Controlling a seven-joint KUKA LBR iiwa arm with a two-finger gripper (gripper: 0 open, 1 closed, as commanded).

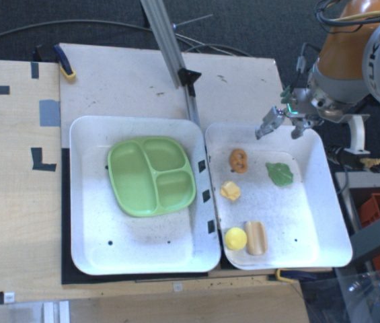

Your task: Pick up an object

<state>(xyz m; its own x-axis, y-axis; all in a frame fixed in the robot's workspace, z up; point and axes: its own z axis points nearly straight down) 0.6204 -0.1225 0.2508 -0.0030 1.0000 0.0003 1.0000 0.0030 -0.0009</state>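
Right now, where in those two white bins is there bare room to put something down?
Left bin: a bare strip below the green divided plate. Right bin: bare floor right of the hot dog, below the green leafy toy. It is crowded along that bin's left side: pretzel, yellow piece, lemon.

You saw two white bins [82, 200] that looked like smooth, faintly glossy plastic, speckled with dark grit. In the left one lay a green divided plate [152, 175] of matt plastic. The bench [8, 200] at the left looked like pale wood with a visible grain. The arm's orange band [351, 39] shone like glossy plastic, and the gripper [280, 123] looked like dull grey metal.
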